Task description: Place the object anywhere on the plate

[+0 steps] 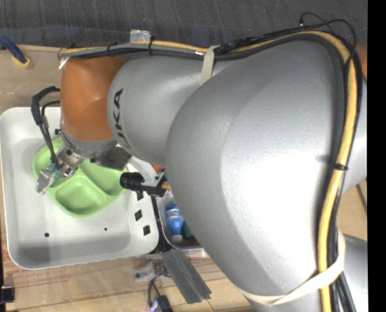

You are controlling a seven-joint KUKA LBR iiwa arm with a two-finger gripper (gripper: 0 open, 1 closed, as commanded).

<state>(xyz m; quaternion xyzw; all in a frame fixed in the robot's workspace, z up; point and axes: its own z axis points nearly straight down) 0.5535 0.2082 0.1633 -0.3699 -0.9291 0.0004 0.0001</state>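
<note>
Green plate [82, 199] sits in the left bin [24, 239], up in the half nearer the bin's far wall, with its left rim close to the bin's left wall. It's a divided plate and what shows of it runs roughly left to right. Below it the bin floor is bare white, so there's plenty of room on that side. The gripper [49, 174] is low over the plate's left edge, but whether it's released or clenched on something I can't tell, it's just a blurry grey tangle. The arm [258, 161] and its orange band [82, 103] hide the plate's upper part and nearly all of the right bin [162, 238]; a blue item [173, 220] peeks out there, too cut off to name
</note>
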